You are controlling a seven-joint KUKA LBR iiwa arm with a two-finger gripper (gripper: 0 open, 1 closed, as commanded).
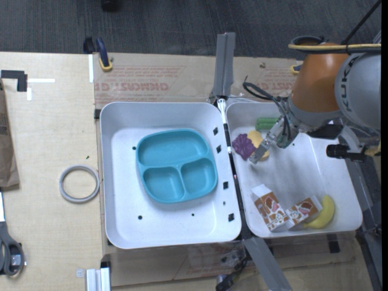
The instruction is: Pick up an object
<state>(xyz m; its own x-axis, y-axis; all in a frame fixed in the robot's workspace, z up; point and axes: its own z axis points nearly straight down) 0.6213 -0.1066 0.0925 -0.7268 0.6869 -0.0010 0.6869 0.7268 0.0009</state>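
Nearest you, at the front of the right white bin [339, 223], lie two small printed cartons [285, 210] and a yellow banana [323, 213], touching one another along the wall. Further back, your pincer [262, 152] hangs low beside a purple grape-like cluster [242, 145] and a yellow lump [255, 137], likely aiming there; whether it is released or clenched you cannot tell. A green piece [265, 124] sits behind, close enough to crowd the approach. In the left white bin [115, 180] rests a blue three-compartment tray [177, 165], well apart.
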